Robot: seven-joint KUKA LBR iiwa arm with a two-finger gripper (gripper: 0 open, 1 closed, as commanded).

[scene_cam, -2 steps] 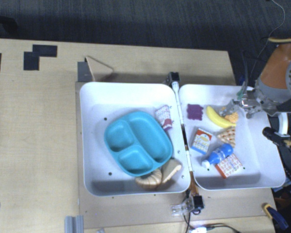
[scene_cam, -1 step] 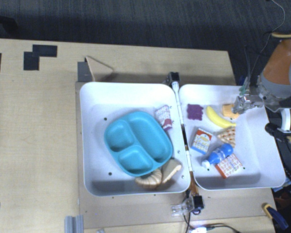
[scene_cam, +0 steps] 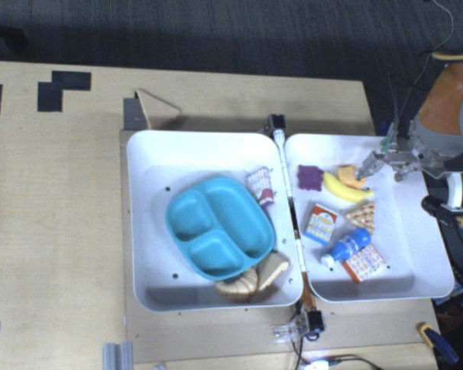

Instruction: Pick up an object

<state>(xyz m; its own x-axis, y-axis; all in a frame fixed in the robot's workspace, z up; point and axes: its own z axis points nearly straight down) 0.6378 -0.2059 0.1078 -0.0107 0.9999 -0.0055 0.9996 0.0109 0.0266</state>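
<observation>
Found the gripper (scene_cam: 373,164) low over the upper right part of the right bin (scene_cam: 417,245), at the end of the grey arm (scene_cam: 440,141) that came in from the right. Could not tell whether open or closed, too small and blurred there. Seemed to reach the orange-yellow object (scene_cam: 352,176) with its tip, just above the banana (scene_cam: 347,190); could not see anything clearly held.

Lay in the same bin: a purple object (scene_cam: 309,178) near the upper left corner, a small printed box (scene_cam: 320,224) in the middle, a checked tan piece (scene_cam: 363,216) beside it, a blue bottle (scene_cam: 347,247) lower, touching a red-and-white packet (scene_cam: 365,264).

Could not read any print on the box and the packet. Cut off by the picture's right edge: most of the arm.

Remained bare along the right and lower sides of the right bin, with all things crowded toward its left half.

Held in the left bin (scene_cam: 150,168): a blue divided plate (scene_cam: 220,226), a small packet (scene_cam: 261,185) at its upper right edge, and pale tan pieces (scene_cam: 251,280) partly hidden under its lower edge.
</observation>
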